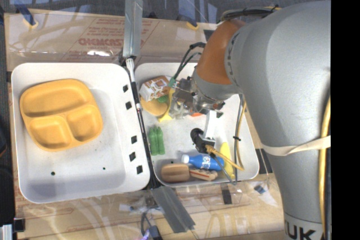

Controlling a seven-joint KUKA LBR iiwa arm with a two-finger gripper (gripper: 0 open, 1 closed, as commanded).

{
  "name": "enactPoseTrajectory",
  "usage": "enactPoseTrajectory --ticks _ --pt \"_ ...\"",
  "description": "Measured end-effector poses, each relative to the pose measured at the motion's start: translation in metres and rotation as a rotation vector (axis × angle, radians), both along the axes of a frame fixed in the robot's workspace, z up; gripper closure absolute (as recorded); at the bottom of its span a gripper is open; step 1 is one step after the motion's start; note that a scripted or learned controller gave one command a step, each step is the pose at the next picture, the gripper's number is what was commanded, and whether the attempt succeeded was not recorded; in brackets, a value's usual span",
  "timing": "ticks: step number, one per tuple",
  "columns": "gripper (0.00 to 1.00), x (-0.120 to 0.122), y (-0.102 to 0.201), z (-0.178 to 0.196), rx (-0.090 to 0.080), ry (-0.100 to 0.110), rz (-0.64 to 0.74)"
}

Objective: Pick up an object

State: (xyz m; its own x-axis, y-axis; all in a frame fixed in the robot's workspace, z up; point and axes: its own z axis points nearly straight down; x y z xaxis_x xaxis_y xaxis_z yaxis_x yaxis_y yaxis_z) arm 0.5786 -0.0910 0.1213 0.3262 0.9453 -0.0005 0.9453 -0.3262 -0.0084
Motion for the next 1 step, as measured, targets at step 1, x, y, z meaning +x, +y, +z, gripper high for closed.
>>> enactPoseTrajectory --ticks 1 --pt "1.00 0.0210 0.0007 -0.0309 -0.003 -0.004 -0.229"
